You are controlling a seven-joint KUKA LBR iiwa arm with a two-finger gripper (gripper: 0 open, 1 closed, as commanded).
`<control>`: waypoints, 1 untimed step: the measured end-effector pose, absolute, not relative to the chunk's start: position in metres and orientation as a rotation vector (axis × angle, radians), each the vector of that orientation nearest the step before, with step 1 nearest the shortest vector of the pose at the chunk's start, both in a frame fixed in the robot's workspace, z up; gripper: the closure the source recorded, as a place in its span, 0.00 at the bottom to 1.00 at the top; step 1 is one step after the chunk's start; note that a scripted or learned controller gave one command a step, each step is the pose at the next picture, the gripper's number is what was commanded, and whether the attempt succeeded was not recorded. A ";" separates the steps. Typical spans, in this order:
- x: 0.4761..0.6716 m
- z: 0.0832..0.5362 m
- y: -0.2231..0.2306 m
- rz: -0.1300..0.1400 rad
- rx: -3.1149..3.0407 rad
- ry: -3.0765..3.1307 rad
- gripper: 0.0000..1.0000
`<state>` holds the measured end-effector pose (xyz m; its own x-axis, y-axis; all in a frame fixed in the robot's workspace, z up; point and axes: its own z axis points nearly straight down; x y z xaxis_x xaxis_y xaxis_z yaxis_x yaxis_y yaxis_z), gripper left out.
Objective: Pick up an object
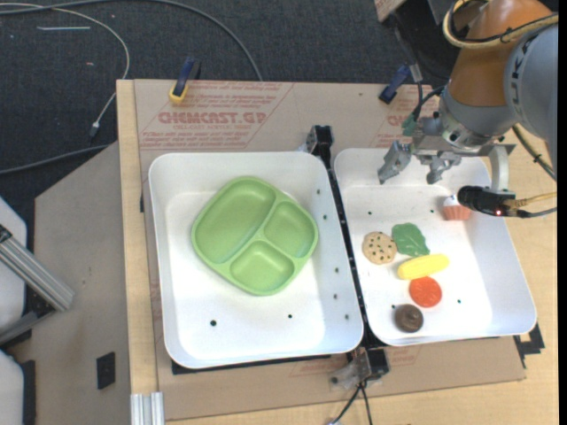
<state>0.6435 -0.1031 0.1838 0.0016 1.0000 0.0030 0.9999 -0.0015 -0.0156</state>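
A single fixed camera looks down at a slant from above the cardboard-topped bench, framing both shallow white plastic bins side by side.

The grey arm reaches in above the right bin's far edge. Its end effector points down, fingers spread apart, gripping nothing.

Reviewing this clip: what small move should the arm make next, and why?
Probably shift toward the bin's near side and descend: the gripper hangs open at the right bin's far edge holding nothing, while the cookie and green leaf lie nearer the camera.
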 end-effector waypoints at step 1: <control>0.647 0.191 -0.103 0.001 -2.219 -2.220 0.00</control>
<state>0.6467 -0.1030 0.1915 -0.0007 1.0000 0.0013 1.0000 0.0007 -0.0021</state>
